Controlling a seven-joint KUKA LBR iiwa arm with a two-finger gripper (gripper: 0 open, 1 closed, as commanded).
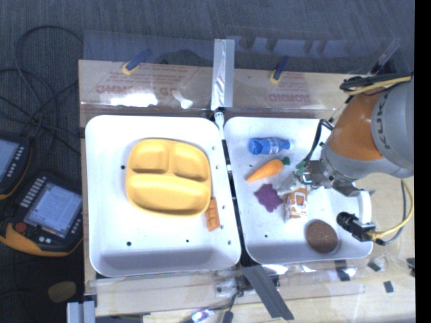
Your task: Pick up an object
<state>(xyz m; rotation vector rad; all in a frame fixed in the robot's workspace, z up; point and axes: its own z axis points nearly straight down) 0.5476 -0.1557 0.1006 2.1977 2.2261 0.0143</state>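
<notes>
5 small things lie in the right bin (236, 180); the pincer (304, 175) hovers just right of the carrot (264, 170), its state untellable. Carrot looks light, stiff, slightly slick; I'd grasp across its thick middle.

Grey arm (377, 136) reaching from right, claw (304, 177) lowered
</notes>
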